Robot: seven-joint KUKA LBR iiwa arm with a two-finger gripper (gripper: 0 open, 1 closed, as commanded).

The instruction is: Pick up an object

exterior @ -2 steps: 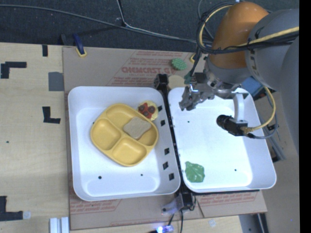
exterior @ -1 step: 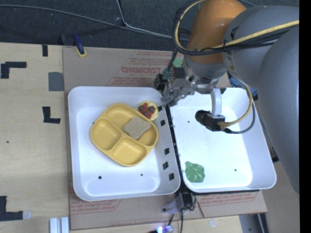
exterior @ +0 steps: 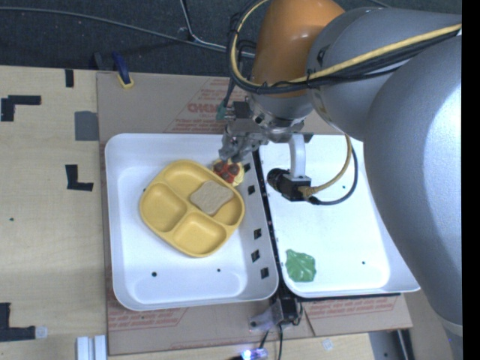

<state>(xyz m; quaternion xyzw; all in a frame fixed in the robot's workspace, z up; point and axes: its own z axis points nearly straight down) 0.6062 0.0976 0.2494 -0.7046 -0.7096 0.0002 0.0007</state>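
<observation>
A small red and orange object [exterior: 226, 173] lies at the far right edge of a yellow divided plate [exterior: 169, 201] in the left bin [exterior: 124, 253]. A tan square slice [exterior: 211, 196] rests on the plate's right compartment. My gripper [exterior: 232, 159] hangs directly over the red object, right at its top; the dark gripper body hides where they meet. A green crumpled object [exterior: 301, 265] sits in the right bin [exterior: 345, 223], near its front left corner, well away from the gripper.
The arm's orange band [exterior: 296, 21] and grey body loom over the back and right of the right bin. A black fitting with a cable [exterior: 289, 185] hangs above the divider between the bins. Cardboard and wooden bench surround the bins.
</observation>
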